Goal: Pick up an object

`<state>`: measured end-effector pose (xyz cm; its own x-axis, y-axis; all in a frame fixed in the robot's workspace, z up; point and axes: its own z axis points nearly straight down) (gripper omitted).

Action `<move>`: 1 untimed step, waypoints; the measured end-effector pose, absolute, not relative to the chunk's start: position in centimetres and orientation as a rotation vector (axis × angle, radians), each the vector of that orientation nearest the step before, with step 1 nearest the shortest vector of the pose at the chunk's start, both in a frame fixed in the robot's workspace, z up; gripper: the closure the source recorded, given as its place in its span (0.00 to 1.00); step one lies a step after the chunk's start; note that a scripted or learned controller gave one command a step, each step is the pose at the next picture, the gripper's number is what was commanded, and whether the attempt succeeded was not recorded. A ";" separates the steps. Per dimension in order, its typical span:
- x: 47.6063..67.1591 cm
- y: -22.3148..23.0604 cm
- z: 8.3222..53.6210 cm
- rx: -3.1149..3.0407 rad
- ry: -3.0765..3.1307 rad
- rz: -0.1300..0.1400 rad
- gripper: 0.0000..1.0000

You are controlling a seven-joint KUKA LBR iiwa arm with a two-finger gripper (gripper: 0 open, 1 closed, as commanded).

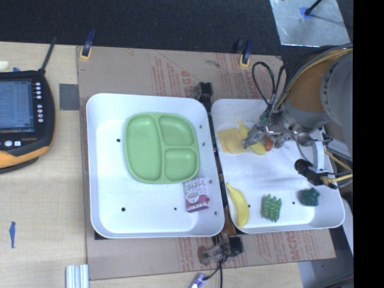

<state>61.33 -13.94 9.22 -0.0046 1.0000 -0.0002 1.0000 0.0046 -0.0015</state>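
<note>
A: Which objects sit in the right bin (282, 224)?

B: A flat yellow piece (231, 140) lies at its upper left, with a small yellow lump (259, 148) just beside it. A banana (239, 204) rests along the left wall lower down, a green bumpy item (271, 208) lies near the front, and a small dark green item (309, 197) is off to the right.

A: And the end effector (257, 137)?

B: It hangs low over the yellow pieces at the upper left of that bin. Whether it is released or clenched cannot be told; something red shows next to it, unclear.

A: The left bin (102, 161)?

B: It holds a green divided plate (161, 147) and a small red-and-white packet (196, 194) near its front right corner.

A: Anything else on the bench (42, 221)?

B: A handheld control pendant (23, 116) lies at the far left.
</note>
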 end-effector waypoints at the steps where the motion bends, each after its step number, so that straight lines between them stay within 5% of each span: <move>1: 65.4 -13.2 9.2 -2.216 -2.225 0.002 0.00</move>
